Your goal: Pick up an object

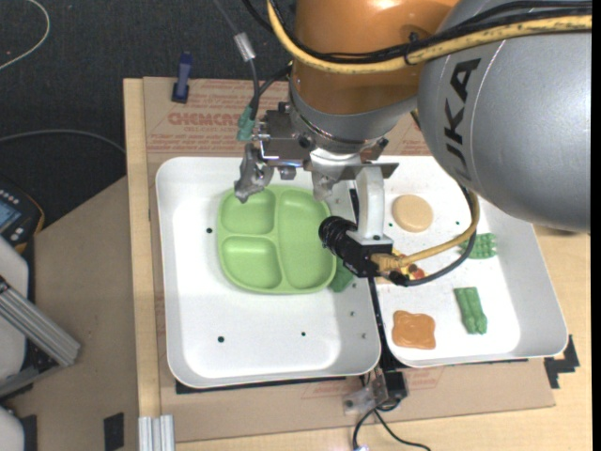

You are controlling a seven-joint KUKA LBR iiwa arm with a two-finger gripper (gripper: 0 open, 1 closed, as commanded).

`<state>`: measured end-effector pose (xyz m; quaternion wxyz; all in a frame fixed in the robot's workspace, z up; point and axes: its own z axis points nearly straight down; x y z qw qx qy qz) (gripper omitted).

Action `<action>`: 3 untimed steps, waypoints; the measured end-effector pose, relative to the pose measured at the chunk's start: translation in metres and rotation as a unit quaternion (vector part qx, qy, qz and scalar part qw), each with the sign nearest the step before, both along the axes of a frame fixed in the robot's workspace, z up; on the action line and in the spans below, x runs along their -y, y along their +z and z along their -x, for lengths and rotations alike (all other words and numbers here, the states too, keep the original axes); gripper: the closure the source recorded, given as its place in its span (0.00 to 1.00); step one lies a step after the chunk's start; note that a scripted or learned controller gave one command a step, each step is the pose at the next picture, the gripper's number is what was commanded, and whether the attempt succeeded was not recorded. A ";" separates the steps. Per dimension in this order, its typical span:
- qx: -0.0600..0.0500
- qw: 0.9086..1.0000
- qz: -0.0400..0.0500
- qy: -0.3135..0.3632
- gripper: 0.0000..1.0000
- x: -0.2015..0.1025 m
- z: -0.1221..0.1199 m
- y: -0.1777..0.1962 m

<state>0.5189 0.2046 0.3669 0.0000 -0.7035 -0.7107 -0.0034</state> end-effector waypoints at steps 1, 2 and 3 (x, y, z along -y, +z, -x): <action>-0.005 1.000 0.003 -0.004 0.00 0.012 0.042 -0.001; -0.004 1.000 0.003 -0.004 0.00 0.012 0.040 -0.001; -0.007 1.000 0.004 -0.004 0.00 -0.021 0.041 -0.071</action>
